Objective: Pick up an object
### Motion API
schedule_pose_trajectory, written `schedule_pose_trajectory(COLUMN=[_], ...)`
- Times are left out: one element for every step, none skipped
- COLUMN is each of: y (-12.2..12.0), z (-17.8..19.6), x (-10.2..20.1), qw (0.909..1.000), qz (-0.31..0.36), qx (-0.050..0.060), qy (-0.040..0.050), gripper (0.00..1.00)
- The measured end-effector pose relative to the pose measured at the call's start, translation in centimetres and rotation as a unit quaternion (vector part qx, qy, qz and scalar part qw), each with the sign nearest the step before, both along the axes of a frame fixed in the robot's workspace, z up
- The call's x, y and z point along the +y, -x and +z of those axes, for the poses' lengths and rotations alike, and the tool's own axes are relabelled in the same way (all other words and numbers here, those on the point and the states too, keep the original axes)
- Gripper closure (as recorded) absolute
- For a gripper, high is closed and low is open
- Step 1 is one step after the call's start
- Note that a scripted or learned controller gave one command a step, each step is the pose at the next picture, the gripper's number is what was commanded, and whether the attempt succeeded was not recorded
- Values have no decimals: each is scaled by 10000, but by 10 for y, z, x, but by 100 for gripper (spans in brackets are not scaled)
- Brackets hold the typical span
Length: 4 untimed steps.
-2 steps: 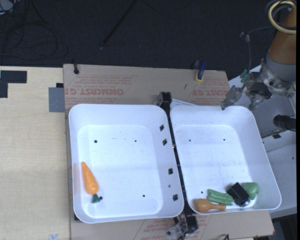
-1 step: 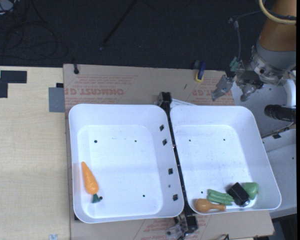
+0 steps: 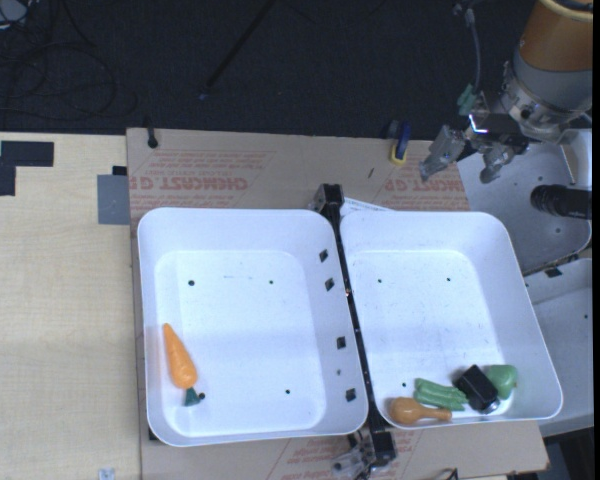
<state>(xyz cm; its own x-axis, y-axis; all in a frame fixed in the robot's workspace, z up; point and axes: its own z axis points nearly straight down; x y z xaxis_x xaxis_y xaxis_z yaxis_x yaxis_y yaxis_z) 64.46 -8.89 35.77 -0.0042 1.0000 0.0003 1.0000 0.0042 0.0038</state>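
Orange carrot [image 3: 179, 357] lay alone in left bin [image 3: 230, 230], near front-left corner; likely light, stiff, smooth plastic, best pinched across thick middle. Gripper [image 3: 465, 154] hung above table beyond right bin [image 3: 430, 232], fingers released, grasping nothing

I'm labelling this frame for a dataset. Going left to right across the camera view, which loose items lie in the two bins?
Toy carrot in the left bin → orange pear-shaped toy → green pod-like toy → black block → green rounded toy, these four clustered in the right bin.
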Motion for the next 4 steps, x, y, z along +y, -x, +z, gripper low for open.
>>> schedule_pose_trajectory(y=[0,23,51,104], z=[6,47,-20,55], x=[-1,58,-31,-40], qw=[10000,10000,10000,10000], qz=[10,8,-67,-32], qx=[33,11,66,8], qy=[7,-7,13,6], gripper=[100,100,100,100])
